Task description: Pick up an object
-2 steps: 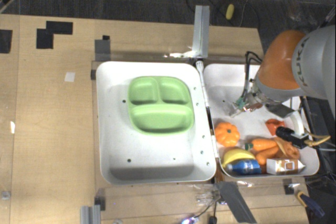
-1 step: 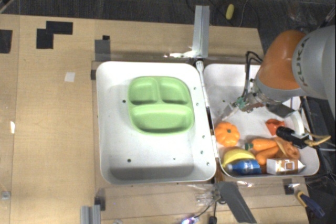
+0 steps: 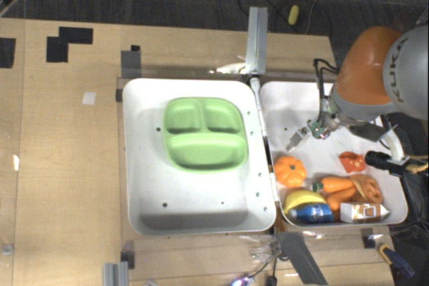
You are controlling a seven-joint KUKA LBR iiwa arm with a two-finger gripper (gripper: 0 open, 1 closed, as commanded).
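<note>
- Because the arm (image 3: 385, 70) reaches in from the right, its gripper (image 3: 310, 132) hangs over the bare upper part of the right bin (image 3: 285, 100), above the pile and not among it.
- The fingers look spread fairly wide, one slanting down-left toward the pumpkin (image 3: 290, 171); nothing sits between them, so I judge the grasp not yet made.
- Things to pick crowd the bin's near end, likely where the slope gathers them: the pumpkin at left, a banana (image 3: 300, 198) below it, a blue can (image 3: 310, 213) touching the banana, carrots (image 3: 335, 188) to the right.
- A small carton (image 3: 362, 212) lies at the bottom right, a pretzel-like piece (image 3: 370, 187) above it, and a red piece (image 3: 352, 161) apart, nearer the arm.
- The pumpkin is nearest the gripper and stands clear on top, so it seems the likely target.
- The left bin (image 3: 144, 144) holds a green tray (image 3: 203, 132), flat in the middle, well apart from the gripper.
</note>
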